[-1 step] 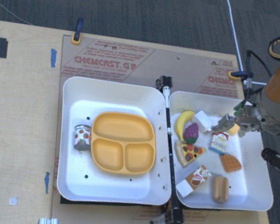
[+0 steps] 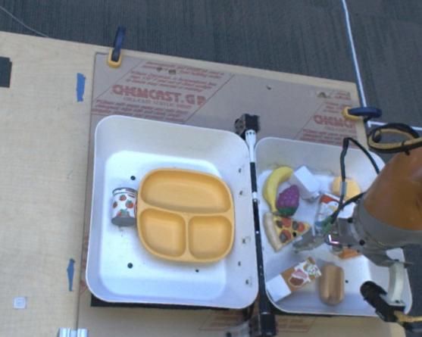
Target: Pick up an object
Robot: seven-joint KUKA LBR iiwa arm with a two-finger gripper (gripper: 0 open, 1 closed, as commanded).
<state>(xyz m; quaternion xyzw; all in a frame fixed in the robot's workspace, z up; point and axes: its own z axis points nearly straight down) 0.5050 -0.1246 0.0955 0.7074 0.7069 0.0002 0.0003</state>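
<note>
- Camera view: the right bin (image 2: pixel 364 161) holds toy food: a banana (image 2: pixel 275 184), a purple piece (image 2: pixel 289 199), a pizza slice (image 2: pixel 286 230), a small carton (image 2: pixel 298 277) and a brown bread roll (image 2: pixel 332 285).
- The gripper (image 2: pixel 315 238) sits low among them, just right of the pizza slice; whether it is parted or closed cannot be told.
- The left bin (image 2: pixel 109 189) holds a yellow divided plate (image 2: pixel 186 215) with a small printed cup (image 2: pixel 123 206) touching its left edge.
- Both bins rest on a brown board (image 2: pixel 167 90) over a pale wooden bench (image 2: pixel 26 179), with dark carpet (image 2: pixel 215 12) beyond.

yellow divided plate (image 2: pixel 186 216), white bins (image 2: pixel 113 159), yellow banana (image 2: pixel 274 185), purple toy (image 2: pixel 289 199)
</note>
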